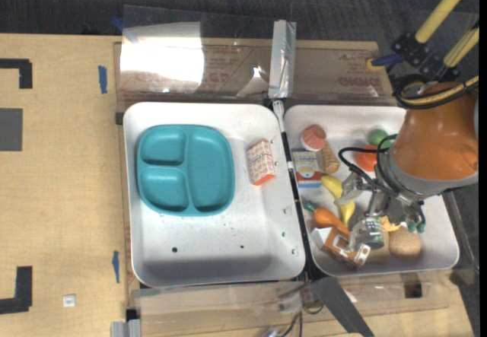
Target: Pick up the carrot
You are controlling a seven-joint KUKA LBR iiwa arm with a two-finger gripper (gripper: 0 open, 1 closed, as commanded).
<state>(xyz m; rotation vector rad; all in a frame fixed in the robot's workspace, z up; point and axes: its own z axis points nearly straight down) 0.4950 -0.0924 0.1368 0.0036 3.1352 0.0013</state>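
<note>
Arm comes in from the right of the frame, orange band (pixel 441 141) over the right bin (pixel 445 255). Pincer (pixel 370 230) sits low in the lower middle of that bin, amid the pile of toy food. Can't tell if the pincer is spread or pressed together, too much clutter and glare around it.

Carrot (pixel 329 217) lies in the right bin, lower-left part, just left of the pincer, tilted, near the bin's left wall. It's lying in the bin, not between the pincer tips as far as visible. A yellow banana (pixel 333 187) is just above it, another yellow piece (pixel 347 211) right beside it. Carton (pixel 307 164) and a pink round item (pixel 313 135) sit in the upper left of that bin, green item (pixel 378 135) upper middle, a tan potato-like lump (pixel 405 246) lower right of the pincer.

Left bin (pixel 228 259) holds a teal divided plate (pixel 185 169) at its upper left and a small box (pixel 261 161) near its right wall. Both bins on the worktop (pixel 53 176).
</note>
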